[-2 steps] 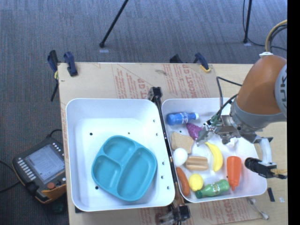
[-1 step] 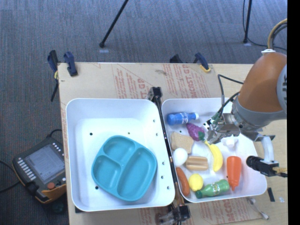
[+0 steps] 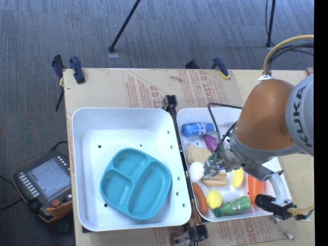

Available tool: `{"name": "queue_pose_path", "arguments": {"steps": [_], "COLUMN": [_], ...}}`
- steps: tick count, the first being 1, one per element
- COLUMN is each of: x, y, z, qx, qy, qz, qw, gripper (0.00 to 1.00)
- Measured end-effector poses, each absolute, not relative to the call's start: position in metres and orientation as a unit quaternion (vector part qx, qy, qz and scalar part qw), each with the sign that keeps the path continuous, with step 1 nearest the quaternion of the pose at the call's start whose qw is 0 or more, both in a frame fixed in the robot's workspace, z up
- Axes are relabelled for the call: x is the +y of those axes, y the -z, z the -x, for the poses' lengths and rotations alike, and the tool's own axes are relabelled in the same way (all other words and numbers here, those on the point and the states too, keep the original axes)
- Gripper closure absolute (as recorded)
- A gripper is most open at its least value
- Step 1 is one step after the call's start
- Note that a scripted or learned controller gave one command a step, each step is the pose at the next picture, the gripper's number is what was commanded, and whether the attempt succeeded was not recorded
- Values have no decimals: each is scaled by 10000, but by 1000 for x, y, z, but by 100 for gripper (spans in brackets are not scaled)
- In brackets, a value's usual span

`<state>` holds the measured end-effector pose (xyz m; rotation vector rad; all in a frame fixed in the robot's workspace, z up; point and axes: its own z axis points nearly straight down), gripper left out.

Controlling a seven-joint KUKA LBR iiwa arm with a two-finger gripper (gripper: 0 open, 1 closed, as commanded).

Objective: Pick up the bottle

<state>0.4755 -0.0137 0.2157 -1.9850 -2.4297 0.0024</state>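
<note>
From where I stand, the arm (image 3: pixel 269 119) reaches in from the right and hangs over the right bin (image 3: pixel 225 111), its orange band covering much of that bin's right half. The tool (image 3: pixel 214 164) is low over the middle of the bin, just above a slice of bread (image 3: pixel 197 153) and a sandwich-like piece (image 3: pixel 215 180); whether it is spread or closed I cannot tell, and nothing is clearly gripped in it.

The green bottle (image 3: pixel 233 207) lies on its side along the near edge of the right bin, its cap end pointing left. Just to its left is a yellow lemon (image 3: pixel 214 198), and further left a reddish sausage (image 3: pixel 200 198) lies against the bin's left wall. A white egg (image 3: pixel 196 170) sits beside the bread. At the far end lie a blue bottle (image 3: pixel 198 129) on its side and a purple piece (image 3: pixel 210 141) just nearer. A yellow banana-like piece (image 3: pixel 238 177) and an orange carrot (image 3: pixel 254 186) lie to the right, partly under the arm.

The left bin (image 3: pixel 87 132) holds a blue divided plate (image 3: pixel 136 183), lying flat, near its middle. Both bins rest on the brown desk (image 3: pixel 133 86).
</note>
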Motion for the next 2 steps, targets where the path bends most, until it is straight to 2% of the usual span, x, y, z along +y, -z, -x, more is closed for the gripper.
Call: {"name": "queue_pose_path", "arguments": {"steps": [1, 2], "x": [6, 67], "y": [-351, -307], "z": [-476, -475], "qx": [-5604, -4483], "qy": [-4, -23], "qz": [8282, 8939], "qw": [1, 16], "gripper": [100, 100]}}
